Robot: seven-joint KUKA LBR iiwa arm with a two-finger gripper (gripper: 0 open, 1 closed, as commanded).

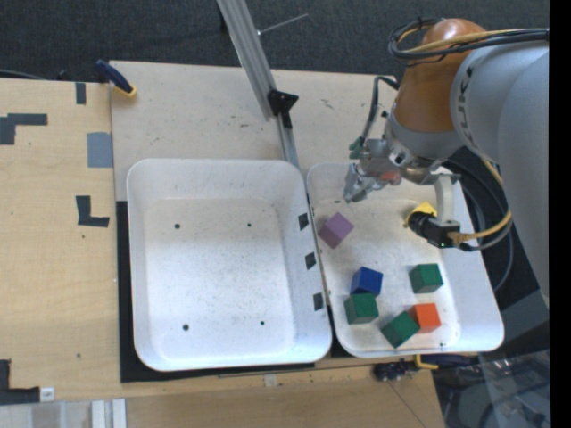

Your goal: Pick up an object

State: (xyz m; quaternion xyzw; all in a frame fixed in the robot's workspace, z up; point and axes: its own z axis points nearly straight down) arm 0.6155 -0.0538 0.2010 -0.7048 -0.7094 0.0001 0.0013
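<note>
Camera view is showing the purple block sitting in the right bin, near its top left corner. The gripper is hanging just up and to the right of it, apart from it. Nothing is sitting between the fingers. How wide they are standing I cannot tell. The blue block and green blocks are lying farther down.

Gripper over the right bin — nothing between its fingers
Purple cube just below it — blue cube farther down, green ones near
</note>
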